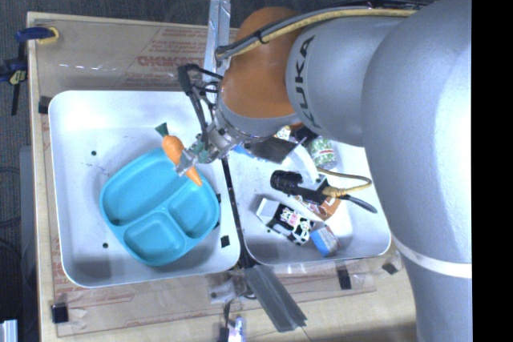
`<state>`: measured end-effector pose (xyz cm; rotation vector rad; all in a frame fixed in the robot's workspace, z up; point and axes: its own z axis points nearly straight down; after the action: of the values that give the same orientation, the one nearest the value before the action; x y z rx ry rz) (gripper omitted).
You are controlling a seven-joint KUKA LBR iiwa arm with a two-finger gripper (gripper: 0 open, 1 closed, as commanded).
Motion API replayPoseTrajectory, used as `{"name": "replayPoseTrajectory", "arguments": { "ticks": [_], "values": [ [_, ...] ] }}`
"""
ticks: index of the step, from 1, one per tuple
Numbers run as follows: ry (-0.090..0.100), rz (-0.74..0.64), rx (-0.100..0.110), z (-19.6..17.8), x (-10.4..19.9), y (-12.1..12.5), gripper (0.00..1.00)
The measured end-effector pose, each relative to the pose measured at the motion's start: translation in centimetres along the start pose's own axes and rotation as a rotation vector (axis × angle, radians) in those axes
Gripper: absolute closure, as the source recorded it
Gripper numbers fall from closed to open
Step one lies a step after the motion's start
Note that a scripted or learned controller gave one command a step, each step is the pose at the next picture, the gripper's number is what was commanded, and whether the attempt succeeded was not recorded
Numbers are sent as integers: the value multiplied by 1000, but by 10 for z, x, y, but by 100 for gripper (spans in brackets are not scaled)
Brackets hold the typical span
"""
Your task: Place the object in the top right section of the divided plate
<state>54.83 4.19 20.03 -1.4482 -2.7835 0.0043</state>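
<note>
Pale wooden bench (120, 44) with faint red printing on its top. Two shallow white plastic bins lie on it, touching along their inner rims. Left bin (72, 172) sits toward the bench's left edge; right bin (365, 232) just beside it. A blue clamp (32, 34) grips the bench's far left corner.

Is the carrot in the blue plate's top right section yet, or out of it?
Out, it seems. The carrot sits at the claw, over the plate's upper right rim; whether it touches the plate, cannot tell.

Carrot (178, 154) overhangs plate (152, 212) rim; compartments unobstructed.
</note>
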Motion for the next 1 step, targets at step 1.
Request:
{"name": "replayPoseTrajectory", "arguments": {
  "ticks": [1],
  "values": [
    [0,-44,0,10,49,-54,100]
  ]
}}
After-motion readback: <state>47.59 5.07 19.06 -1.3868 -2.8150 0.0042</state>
